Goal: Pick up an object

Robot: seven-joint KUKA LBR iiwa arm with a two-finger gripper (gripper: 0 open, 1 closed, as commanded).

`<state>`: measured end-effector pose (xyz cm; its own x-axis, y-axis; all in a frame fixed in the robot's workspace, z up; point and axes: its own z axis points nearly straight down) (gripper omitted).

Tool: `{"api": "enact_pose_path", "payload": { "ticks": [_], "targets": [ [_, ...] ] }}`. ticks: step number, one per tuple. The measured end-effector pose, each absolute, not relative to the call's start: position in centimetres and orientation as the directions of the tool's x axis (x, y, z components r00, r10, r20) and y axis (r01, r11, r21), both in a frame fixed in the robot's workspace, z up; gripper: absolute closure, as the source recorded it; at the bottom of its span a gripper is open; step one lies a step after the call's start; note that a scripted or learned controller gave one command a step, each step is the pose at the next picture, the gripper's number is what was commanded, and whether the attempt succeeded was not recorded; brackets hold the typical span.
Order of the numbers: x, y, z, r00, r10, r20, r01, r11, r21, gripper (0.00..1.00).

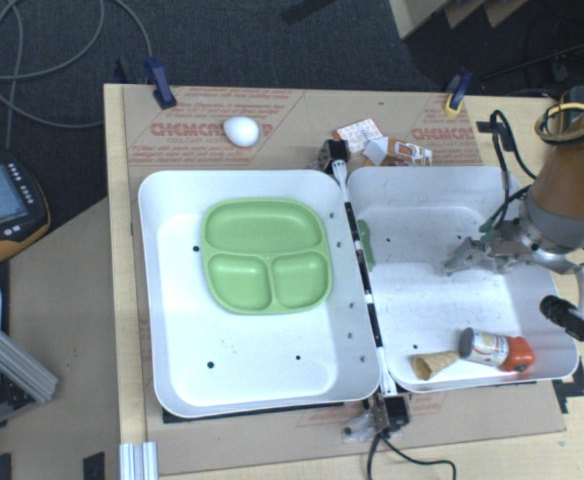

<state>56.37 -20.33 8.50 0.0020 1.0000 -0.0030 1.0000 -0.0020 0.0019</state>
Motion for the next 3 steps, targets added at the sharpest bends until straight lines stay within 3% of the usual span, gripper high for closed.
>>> {"api": "enact_pose_path", "payload": {
  "ticks": [1,2,3],
  "targets": [
    [58.5,-15.4,19.3,-0.002,1.0,-0.001,1.0,0.002,0.004,0.0],
    [55.6,-12.5,8.9,0.0,1.0,0.001,1.0,0.0,-0.003,0.0],
    [61.8,-16.1,8.5,-0.001,1.0,-0.002,1.0,0.001,0.002,0.0]
  ]
}}
